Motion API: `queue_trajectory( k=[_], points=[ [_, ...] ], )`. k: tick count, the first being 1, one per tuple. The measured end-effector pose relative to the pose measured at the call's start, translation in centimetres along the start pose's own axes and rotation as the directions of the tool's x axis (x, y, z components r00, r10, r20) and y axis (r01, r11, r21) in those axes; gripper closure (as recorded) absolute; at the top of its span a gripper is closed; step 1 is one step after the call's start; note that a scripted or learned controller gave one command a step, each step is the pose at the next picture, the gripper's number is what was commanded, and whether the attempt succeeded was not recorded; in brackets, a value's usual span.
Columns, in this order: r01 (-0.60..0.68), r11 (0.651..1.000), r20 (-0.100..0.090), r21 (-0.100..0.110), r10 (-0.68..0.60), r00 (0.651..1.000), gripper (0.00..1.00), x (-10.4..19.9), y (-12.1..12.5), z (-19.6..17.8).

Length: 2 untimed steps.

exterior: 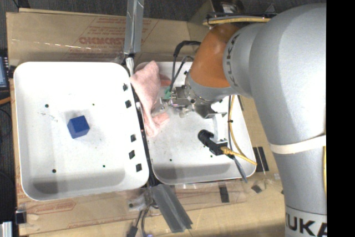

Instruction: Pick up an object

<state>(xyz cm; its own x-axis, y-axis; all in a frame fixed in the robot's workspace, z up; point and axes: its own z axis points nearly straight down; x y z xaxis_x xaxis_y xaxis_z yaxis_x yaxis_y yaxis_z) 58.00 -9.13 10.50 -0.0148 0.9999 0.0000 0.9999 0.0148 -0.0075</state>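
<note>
One blue cube sits alone in the left bin. My gripper reaches over the right bin against one pink cloth draped on its left wall. Whether my fingers are open or closed, I cannot tell.

Soft pink cloth, smooth white plastic bins, matt blue cube

We've got the grey arm coming in over the right bin, orange band bent down toward its far-left corner, gripper low there. Can't make out its tip from here.
</note>
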Motion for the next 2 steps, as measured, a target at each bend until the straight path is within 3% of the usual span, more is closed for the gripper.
queue_trajectory(
  k=[1,2],
  points=[
    [0.034,0.999,0.000,-0.005,-0.034,0.999,0.00,-0.1,6.8,1.2],
    [-0.040,0.999,0.000,-0.005,0.040,0.999,0.00,-5.5,7.6,-2.7]
  ],
)
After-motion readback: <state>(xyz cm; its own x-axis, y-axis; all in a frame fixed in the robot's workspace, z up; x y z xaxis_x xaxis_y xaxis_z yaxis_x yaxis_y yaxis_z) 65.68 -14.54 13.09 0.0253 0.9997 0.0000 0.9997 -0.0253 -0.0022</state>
